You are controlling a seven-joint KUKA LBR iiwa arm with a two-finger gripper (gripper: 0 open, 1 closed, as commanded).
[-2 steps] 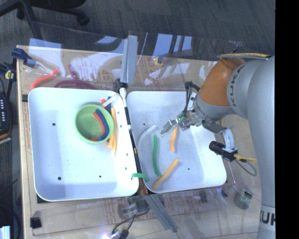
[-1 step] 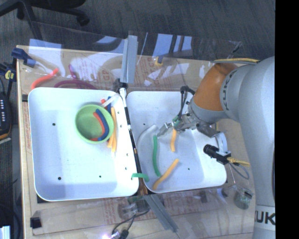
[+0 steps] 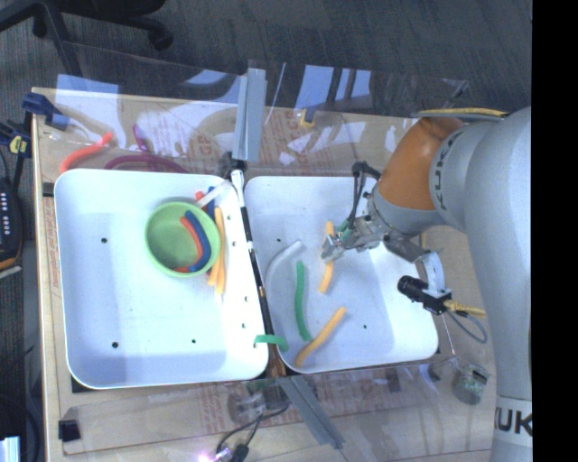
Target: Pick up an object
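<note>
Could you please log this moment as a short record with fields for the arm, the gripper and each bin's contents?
arm: grey arm with orange band, reaching in from the right
gripper: two-finger gripper low over the right white bin
right bin contents: curved green strip, long orange stick
left bin contents: round green bowl in the left white bin

A dark grey carpet floor (image 3: 181, 36) is seen behind the wooden bench (image 3: 163, 424). Black chair legs (image 3: 108, 23) are seen at the top left. Bright light is bounced off the bench's shiny top.
</note>
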